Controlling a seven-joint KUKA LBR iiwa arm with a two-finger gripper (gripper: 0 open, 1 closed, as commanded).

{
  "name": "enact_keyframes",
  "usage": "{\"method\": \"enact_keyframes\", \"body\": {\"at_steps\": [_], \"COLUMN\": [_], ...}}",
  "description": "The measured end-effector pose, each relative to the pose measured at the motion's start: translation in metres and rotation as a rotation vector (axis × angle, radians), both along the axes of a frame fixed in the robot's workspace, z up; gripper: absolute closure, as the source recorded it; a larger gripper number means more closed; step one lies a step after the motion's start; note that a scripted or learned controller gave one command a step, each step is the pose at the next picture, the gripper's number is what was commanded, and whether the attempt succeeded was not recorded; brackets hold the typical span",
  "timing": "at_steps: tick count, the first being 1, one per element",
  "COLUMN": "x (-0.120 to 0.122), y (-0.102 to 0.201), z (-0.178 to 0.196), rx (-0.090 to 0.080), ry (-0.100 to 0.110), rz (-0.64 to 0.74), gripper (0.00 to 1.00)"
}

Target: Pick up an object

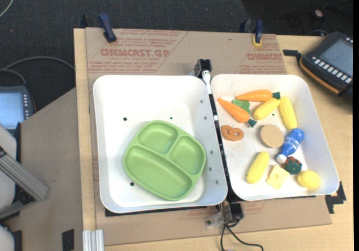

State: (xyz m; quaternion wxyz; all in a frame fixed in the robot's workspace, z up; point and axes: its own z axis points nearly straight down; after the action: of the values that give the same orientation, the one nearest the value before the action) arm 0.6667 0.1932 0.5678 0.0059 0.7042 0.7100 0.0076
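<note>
Nothing picked yet imo, toy food like the carrot [252, 96] sits in the right bin [322, 149] w/ green tray [164, 159] left; pincer state can't tell.

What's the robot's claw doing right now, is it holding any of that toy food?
Gripper: cannot be told. The toy food all lies loose in the right bin.

Blue clamp [106, 26], yellow clamp [258, 33], black-and-orange pendant [331, 62] beside bench.
</note>
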Motion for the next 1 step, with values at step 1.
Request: {"method": "enact_keyframes", "body": {"at_steps": [1], "x": [0.0001], "y": [0.0012], "z": [0.0104], "rx": [0.0], "ry": [-0.004], "rz": [0.002], "gripper": [1.0]}}
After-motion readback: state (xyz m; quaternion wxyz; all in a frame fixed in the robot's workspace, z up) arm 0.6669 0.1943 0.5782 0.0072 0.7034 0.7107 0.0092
